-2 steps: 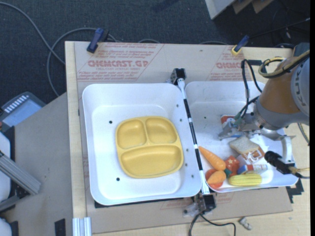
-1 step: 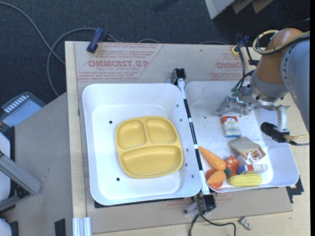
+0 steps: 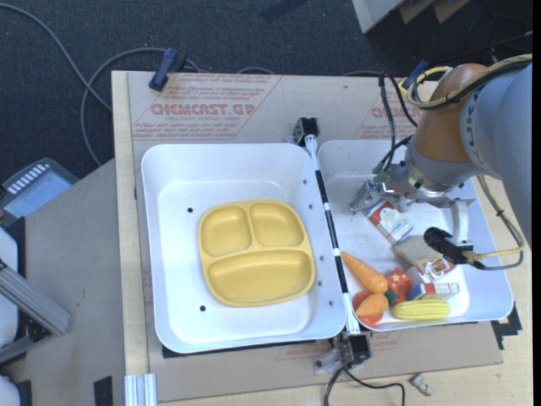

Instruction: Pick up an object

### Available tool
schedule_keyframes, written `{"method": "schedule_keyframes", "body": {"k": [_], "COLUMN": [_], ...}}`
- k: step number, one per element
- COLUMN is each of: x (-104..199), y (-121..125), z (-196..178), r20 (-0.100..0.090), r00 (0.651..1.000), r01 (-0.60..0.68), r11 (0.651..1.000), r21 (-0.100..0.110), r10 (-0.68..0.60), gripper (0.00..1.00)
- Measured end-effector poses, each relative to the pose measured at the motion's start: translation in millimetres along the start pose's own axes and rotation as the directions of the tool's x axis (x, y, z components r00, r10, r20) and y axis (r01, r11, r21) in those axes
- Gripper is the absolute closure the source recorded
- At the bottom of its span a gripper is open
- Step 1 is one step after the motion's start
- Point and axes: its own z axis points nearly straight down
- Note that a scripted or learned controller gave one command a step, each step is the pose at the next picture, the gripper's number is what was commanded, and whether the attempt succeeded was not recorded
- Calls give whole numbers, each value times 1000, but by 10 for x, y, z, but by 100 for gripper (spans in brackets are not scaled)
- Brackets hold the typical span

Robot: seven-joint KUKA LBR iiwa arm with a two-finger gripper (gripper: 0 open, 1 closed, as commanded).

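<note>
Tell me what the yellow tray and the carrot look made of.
Yellow tray: likely molded plastic, smooth and matte, one even color with rounded compartment walls. Carrot: probably a plastic toy, judging by its uniform orange and slight sheen.

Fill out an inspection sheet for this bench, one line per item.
Surface: two white bins side by side on a printed board.
Job's things: carrot, corn cob, tomato and small carton in the right bin.
Clutter: yellow divided plate in the left bin.
Grippers: gripper low over the right bin, near the carton.
Cables: black cable along the arm.
Surroundings: dark carpet, blue clamp.
</note>
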Motion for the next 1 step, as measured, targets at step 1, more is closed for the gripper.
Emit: {"method": "schedule_keyframes", "body": {"k": [1], "x": [-3], "y": [4], "z": [-101], "r20": [1], "r00": [1000], "r01": [0], "r11": [1000], "r21": [-1], "r10": [0], "gripper": [100]}}
